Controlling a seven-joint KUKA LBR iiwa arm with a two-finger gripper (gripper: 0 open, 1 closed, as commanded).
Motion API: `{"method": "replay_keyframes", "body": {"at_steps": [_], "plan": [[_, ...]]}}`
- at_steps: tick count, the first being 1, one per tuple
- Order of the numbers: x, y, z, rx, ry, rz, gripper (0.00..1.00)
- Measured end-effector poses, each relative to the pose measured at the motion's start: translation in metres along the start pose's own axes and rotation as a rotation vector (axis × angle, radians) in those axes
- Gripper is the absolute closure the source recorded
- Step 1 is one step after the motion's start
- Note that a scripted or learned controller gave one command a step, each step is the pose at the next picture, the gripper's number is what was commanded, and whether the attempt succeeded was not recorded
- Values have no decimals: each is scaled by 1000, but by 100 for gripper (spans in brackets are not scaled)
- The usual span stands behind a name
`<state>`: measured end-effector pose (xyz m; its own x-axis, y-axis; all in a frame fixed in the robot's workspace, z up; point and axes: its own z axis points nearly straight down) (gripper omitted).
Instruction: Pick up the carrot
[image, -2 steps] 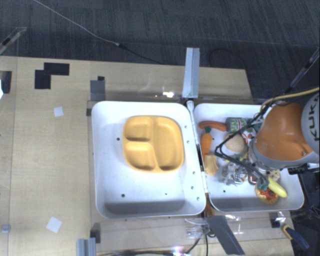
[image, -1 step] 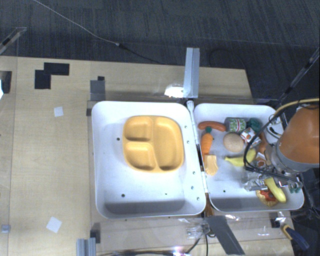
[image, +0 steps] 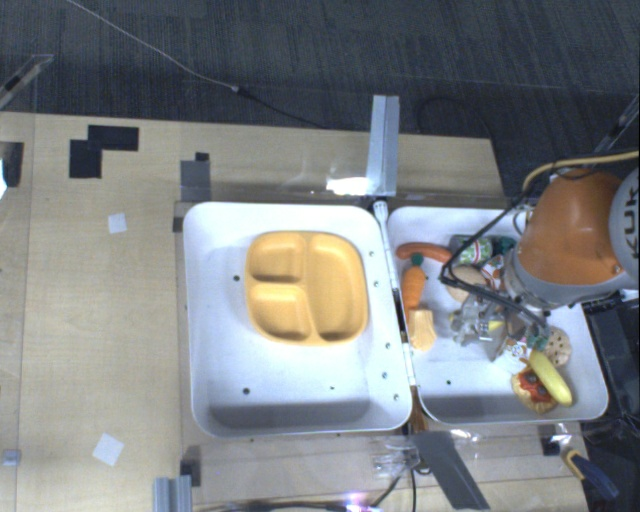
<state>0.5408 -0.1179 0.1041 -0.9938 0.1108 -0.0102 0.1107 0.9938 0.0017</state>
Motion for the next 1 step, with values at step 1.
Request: {"method": "replay_keyframes", "body": {"at_steps": [1], "plan": [[12, 19, 12, 4, -5, -181, 100]]}}
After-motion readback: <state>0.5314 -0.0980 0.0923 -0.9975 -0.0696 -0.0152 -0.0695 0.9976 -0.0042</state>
